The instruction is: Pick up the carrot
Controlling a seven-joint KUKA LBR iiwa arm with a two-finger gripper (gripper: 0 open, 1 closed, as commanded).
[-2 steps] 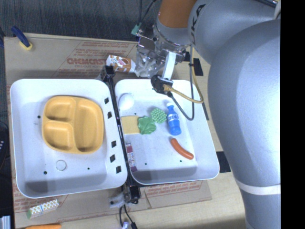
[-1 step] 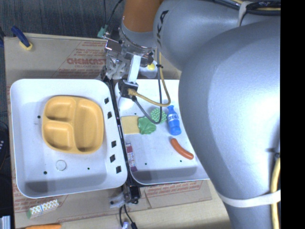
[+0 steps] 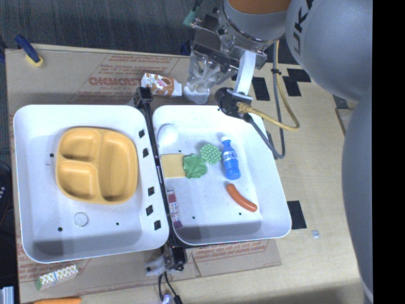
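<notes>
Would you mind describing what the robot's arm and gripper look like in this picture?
The arm is smooth, rounded grey casing with an orange band above the wrist and part of the dark KUKA lettering on its side. Below the band sits a metallic wrist block carrying the gripper, whose fingers look pale and translucent. A white bracket, black connector and yellow cable hang beside it.

Single fixed cam, overhead at slant, both bins (image 3: pixel 25 170) in frame, mid-range
</notes>
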